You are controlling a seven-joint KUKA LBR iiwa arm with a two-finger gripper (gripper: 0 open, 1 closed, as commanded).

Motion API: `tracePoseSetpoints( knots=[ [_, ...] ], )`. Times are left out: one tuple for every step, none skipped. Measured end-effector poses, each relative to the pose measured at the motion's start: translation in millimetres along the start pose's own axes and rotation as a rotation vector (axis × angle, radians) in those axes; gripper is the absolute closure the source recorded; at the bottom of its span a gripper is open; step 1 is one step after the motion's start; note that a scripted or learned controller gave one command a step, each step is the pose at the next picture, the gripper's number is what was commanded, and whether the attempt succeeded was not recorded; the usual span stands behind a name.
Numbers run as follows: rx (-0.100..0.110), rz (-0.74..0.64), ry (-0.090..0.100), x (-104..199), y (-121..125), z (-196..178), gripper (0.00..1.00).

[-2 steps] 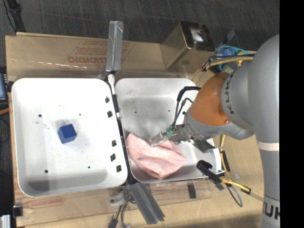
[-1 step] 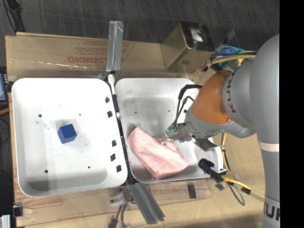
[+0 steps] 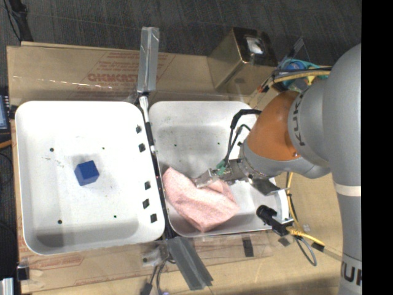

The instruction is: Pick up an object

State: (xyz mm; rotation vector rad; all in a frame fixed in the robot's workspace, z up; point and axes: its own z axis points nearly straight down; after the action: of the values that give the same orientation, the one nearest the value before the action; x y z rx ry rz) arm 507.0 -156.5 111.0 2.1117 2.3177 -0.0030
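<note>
A pink cloth [image 3: 199, 203] lies crumpled in the near part of the right bin [image 3: 184, 125]. A small blue cube [image 3: 86, 172] sits in the middle of the left bin [image 3: 37, 140]. My gripper [image 3: 209, 178] hangs low over the right bin, its tip at the cloth's upper right edge, touching or just above the fabric. The grey arm with its orange band [image 3: 276, 134] reaches in from the right and hides the right bin's far right side.
A metal divider [image 3: 147, 66] runs between the two bins, with black clips along the shared wall. A brown cardboard box [image 3: 236, 57] stands behind the right bin. Cables [image 3: 301, 232] trail near the right bin's front corner.
</note>
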Motion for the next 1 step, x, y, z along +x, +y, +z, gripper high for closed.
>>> tracePoseSetpoints(
  knots=[
    [0.0,-0.045,0.004,-8.5,13.8,18.8,0.0]
  ],
)
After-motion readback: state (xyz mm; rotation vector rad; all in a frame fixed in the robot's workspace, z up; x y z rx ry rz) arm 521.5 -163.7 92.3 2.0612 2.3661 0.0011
